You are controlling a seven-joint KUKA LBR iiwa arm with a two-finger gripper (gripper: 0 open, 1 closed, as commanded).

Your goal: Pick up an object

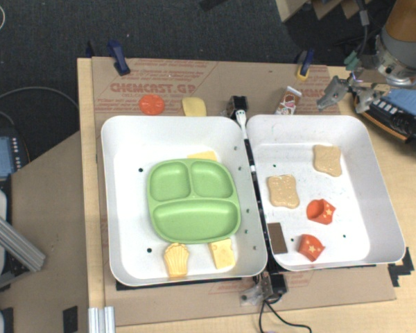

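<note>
Your stock, nearest first, all in the right bin [374, 186] below the fingers: two red blocks [320, 211], one brown bar [276, 238], two tan biscuits [283, 191]. Beyond its rim, the gripper [352, 92], fingers spread, holds nothing.

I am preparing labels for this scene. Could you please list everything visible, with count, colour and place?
divided plate: 1, green, left bin
yellow toy foods: 3, left bin, around the plate's edges
toast slices: 2, tan, right bin
red toy pieces: 2, right bin, lower part
brown block: 1, right bin, lower left
orange disc: 1, board above left bin
yellow piece: 1, beside the disc
small carton: 1, red and white, above right bin
bins: 2, white, side by side
gripper: 1, grey, above right bin's upper right corner
</note>
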